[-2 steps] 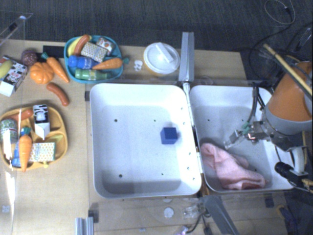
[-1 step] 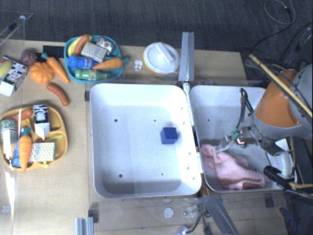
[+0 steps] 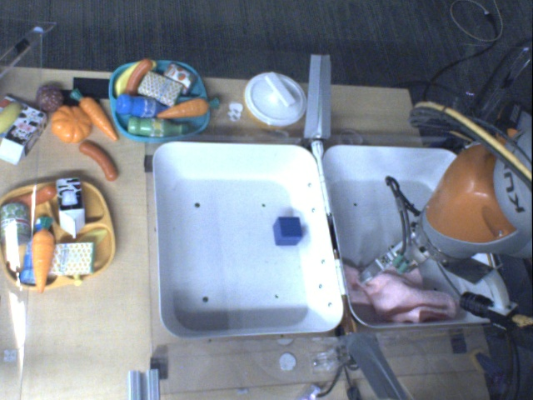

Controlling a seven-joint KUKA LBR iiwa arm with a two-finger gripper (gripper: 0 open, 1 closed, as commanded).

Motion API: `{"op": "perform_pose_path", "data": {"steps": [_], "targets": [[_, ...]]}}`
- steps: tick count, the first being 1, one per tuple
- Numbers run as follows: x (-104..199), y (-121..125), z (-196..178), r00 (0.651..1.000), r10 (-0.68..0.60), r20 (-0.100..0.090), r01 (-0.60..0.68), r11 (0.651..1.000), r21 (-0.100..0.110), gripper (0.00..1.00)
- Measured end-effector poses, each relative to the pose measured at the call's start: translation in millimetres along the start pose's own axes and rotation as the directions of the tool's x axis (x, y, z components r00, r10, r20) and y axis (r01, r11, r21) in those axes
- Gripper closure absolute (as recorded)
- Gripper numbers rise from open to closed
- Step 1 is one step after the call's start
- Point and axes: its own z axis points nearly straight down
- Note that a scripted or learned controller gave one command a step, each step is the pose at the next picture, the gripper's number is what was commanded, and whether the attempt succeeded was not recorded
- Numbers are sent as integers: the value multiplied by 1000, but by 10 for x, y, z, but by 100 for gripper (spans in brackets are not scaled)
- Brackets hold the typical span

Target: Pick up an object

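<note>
End effector (image 3: 398, 262) low in right bin (image 3: 366, 173), near its front edge, touching pink cloth (image 3: 400, 297); finger state can't tell. Blue cube (image 3: 288, 230) mid left bin (image 3: 208, 173), right of center.

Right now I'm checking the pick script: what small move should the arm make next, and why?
Probably a short descent onto the pink cloth. The gripper sits low in the right bin, just above that cloth, while the blue cube lies apart in the left bin.
</note>
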Motion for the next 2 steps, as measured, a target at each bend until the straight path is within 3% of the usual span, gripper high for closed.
{"op": "perform_pose_path", "data": {"steps": [1,2], "targets": [[13,32,-110,1000,-3,-3,3,1000,-3,100],[-149,596,-1257,968,249,-8,-249,968,22,100]]}}
